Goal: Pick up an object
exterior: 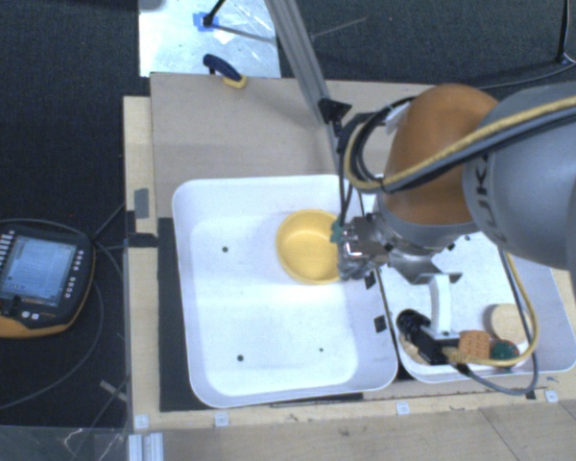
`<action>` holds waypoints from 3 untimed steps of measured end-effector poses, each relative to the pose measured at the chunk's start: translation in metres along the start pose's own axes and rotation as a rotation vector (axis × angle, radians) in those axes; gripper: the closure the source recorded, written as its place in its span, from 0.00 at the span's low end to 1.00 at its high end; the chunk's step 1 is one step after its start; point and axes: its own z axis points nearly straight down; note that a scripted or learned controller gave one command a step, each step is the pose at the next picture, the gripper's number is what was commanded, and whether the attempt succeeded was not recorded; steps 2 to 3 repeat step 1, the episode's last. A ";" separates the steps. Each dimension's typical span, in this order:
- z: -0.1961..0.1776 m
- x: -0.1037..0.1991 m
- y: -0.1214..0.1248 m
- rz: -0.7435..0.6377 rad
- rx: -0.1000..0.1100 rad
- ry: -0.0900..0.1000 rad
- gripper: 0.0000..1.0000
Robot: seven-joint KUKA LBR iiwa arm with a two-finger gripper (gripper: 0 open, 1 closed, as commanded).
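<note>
The gripper (350,255) sits low at the rim of the yellow bowl (305,243), and the bowl lies right against it on the side away from the arm, inside the left bin (230,334). From up here I can't tell if the gripper is spread or closed. Behind it, under the arm, the right bin (560,346) holds a tan disc (505,321), an orange block (473,344) and a green piece (502,351). Far beyond the bowl lies a control pad (34,279), its screen too small to read.
</note>
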 end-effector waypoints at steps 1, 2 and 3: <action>0.000 -0.002 0.000 0.004 0.000 -0.001 0.00; 0.000 -0.002 0.000 0.004 0.000 -0.001 0.00; 0.000 -0.002 0.000 0.004 0.000 -0.001 0.00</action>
